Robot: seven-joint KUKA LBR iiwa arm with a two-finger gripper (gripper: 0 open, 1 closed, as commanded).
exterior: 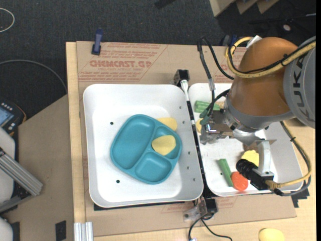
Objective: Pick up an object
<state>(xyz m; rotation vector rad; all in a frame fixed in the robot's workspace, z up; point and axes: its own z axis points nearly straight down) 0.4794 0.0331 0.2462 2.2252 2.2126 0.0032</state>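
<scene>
Gripper (207,128) positioned over the right bin (220,189), close to that bin's left wall. Whether the gripper is open or closed cannot be told, as the arm (261,79) covers much of it. A green block (201,106) lies just beside it on the far side. A green stick (224,170), an orange ball (240,183) and a yellow lump (249,158) lie close together at the near end of the same bin. The left bin (100,114) holds a teal divided plate (131,143) with a yellow piece (163,144) in one compartment. A second yellow piece (169,123) shows at the plate's far rim.
</scene>
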